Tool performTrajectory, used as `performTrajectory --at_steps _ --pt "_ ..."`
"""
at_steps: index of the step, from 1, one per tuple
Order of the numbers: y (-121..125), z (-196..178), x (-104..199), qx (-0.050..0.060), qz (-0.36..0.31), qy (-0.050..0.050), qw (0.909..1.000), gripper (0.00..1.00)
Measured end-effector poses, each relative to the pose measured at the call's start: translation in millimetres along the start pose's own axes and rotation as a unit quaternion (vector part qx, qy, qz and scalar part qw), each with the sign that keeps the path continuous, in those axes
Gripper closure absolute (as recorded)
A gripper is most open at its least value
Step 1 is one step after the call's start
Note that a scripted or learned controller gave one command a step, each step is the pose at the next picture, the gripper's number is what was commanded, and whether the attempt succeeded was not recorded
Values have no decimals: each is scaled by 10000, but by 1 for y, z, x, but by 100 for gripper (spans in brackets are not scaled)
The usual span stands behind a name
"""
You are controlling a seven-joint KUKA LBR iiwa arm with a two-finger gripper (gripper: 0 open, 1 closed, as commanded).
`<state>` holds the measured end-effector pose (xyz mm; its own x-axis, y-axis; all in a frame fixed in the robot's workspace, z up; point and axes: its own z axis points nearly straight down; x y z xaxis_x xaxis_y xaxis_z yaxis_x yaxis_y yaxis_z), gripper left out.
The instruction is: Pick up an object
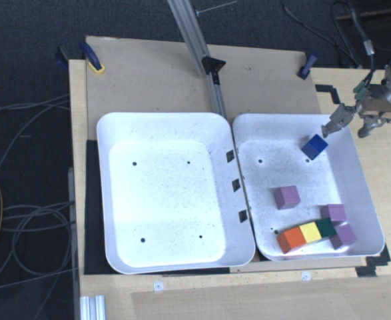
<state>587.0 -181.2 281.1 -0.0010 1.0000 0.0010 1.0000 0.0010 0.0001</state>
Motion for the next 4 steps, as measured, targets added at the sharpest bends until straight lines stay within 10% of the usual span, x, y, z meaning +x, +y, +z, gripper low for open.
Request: performTrajectory --at_steps 1,4 --pt "0 0 0 0 0 0 10000 0" --pt "-10 179 3 36 1 8 10000 0"
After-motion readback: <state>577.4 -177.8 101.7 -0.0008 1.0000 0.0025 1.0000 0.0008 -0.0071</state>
